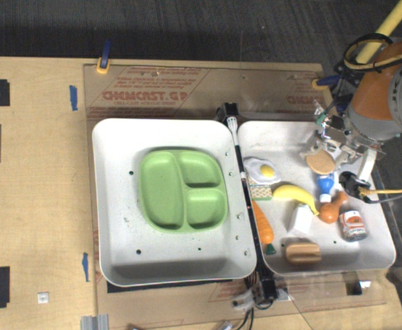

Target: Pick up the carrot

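We look down on a bench with two shallow white plastic bins side by side. The left bin (111, 184) holds a pale green, smooth, three-compartment plastic plate (182, 189). The right bin (380, 253) holds a scatter of toy food.

The slim orange carrot (262, 224), tapered and smooth-looking, lies against the right bin's left wall, running lengthwise along it, its narrower end towards the near edge. Just beside it are a curved yellow banana (296, 195), a small white block (300, 220) and a tan bread-like loaf (302, 252). A fried-egg piece (261, 170) sits beyond the carrot's far end.

The grey arm with its orange band reaches in from the right. Its metal two-finger gripper (328, 153) hangs over the far right part of that bin, well apart from the carrot, near a flat round tan disc (320, 161). We cannot tell how far the gripper is open or whether it has hold of anything.

In our judgement the approach has not begun. To do it well, we would cross to the left wall, turn the gripper across the carrot's width, and come down at its thicker middle, leaving room for the wall-side finger. The smooth taper could slip, and the wall could block that finger.
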`<state>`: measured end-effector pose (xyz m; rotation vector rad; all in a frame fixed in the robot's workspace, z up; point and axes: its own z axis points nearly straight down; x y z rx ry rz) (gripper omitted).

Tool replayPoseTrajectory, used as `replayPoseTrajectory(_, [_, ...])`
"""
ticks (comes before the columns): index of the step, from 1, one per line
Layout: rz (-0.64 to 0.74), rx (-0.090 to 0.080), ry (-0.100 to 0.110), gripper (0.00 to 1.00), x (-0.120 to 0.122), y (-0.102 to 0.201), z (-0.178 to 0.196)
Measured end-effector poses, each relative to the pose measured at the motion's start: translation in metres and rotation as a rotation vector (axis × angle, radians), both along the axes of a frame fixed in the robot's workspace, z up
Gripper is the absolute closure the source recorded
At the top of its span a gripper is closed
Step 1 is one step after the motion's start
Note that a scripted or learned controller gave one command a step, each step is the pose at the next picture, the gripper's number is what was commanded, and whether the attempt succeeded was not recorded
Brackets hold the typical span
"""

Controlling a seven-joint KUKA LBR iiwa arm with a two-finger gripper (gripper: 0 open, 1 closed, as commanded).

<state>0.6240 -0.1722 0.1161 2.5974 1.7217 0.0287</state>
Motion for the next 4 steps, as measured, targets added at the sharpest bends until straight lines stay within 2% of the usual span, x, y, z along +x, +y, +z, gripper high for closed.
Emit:
replayPoseTrajectory(1, [-0.002,0.008,0.027,0.0,-0.008,0.002,-0.013])
replayPoseTrajectory(2, [0.104,0.012,0.035,0.0,-0.064,0.006,-0.02])
replayPoseTrajectory(3, [0.352,0.008,0.034,0.0,-0.144,-0.013,-0.025])
replayPoseTrajectory(4, [0.297,0.004,0.021,0.0,-0.124,0.033,0.129])
